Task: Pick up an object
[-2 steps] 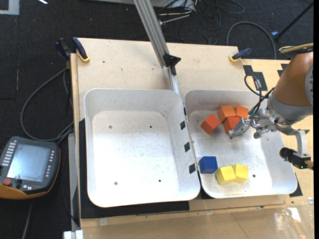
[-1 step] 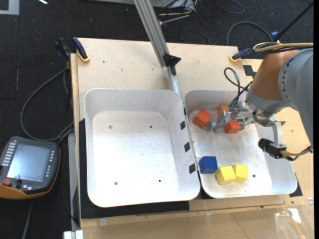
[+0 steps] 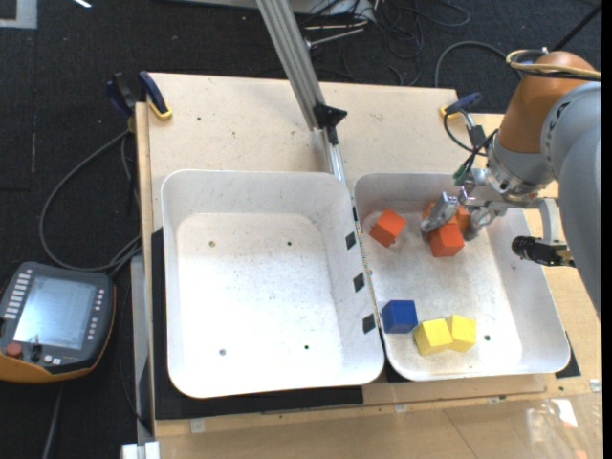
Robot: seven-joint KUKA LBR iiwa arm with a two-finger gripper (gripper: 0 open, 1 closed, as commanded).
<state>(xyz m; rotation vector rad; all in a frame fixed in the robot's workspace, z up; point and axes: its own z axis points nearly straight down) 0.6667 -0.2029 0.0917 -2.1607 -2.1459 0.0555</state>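
Reaching into the right bin (image 3: 535, 323), the claw (image 3: 449, 220) sits against a red-orange block (image 3: 447, 241); whether it grips cannot be told. Another orange block (image 3: 387, 228) lies nearby.

Fixed above the bench (image 3: 249, 113), looking down at a slant on both white bins (image 3: 191, 199), arm (image 3: 559, 113) entering from the right.

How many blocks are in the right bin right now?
5. Two orange blocks near the back: one left, one at the gripper. Blue block and two yellow blocks near the front. More could be hidden under the arm.
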